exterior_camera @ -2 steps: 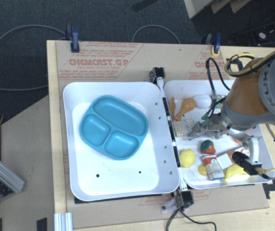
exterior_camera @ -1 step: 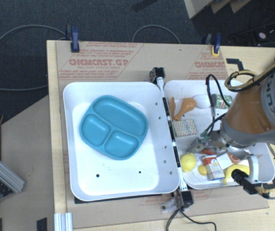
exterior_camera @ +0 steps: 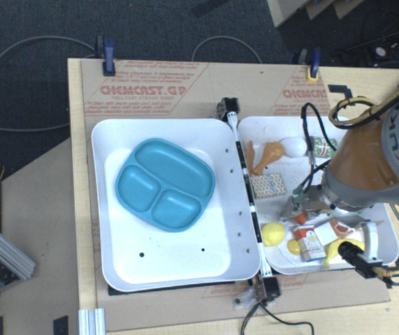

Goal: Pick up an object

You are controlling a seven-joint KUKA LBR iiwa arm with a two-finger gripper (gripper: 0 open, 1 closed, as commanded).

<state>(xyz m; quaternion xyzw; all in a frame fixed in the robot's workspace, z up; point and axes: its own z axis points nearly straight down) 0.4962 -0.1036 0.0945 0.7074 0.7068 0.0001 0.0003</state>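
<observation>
The left bin (exterior_camera: 108,187) holds a blue divided plate (exterior_camera: 164,183), left of frame centre. The right bin (exterior_camera: 276,262) holds mixed small items, among them a yellow lemon (exterior_camera: 272,234) at its lower left. The gripper (exterior_camera: 302,204) hangs low over that clutter.

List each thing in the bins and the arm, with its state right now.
blue divided plate: flat, right way up, in the left bin.
yellow ball: resting in the right bin, near the divider.
orange piece: lying at the right bin's far end.
patterned packet: lying flat.
arm: reaching down over the right bin.
</observation>
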